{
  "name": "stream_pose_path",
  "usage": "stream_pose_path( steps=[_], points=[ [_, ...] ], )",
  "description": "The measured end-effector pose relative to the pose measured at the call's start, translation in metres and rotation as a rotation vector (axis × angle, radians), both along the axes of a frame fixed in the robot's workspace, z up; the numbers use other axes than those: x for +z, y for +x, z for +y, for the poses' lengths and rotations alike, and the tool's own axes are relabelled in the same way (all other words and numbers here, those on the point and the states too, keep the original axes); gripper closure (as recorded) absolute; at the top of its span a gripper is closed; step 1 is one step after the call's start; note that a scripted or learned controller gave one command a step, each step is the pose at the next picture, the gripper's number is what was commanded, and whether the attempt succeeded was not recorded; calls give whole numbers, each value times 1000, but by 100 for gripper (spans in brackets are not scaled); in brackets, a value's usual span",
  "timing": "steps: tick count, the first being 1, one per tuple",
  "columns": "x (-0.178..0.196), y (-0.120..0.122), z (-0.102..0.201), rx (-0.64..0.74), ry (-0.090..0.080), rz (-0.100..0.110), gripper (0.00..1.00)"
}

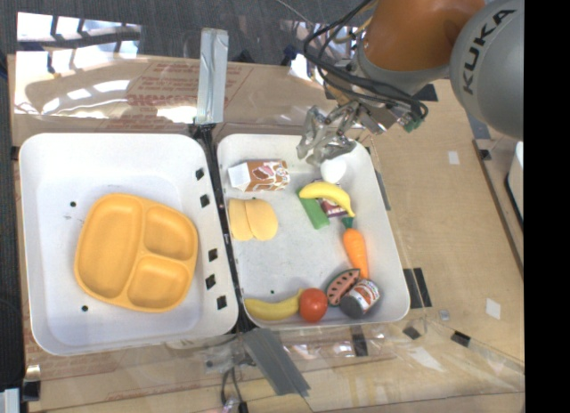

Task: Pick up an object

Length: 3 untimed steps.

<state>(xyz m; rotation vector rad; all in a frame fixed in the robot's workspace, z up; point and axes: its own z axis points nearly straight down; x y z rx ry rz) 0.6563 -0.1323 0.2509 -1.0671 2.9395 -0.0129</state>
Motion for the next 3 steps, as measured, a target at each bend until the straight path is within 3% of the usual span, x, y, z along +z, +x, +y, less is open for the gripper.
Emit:
stream_pose_path(
  steps=[1, 2, 3],
  points=[
    [-6, -2, 0, -1, 3, 11, 0],
    [-130, 6, -15, 69, -3, -8, 0],
    [-133, -29, -50, 12, 0, -27, 0]
  ],
)
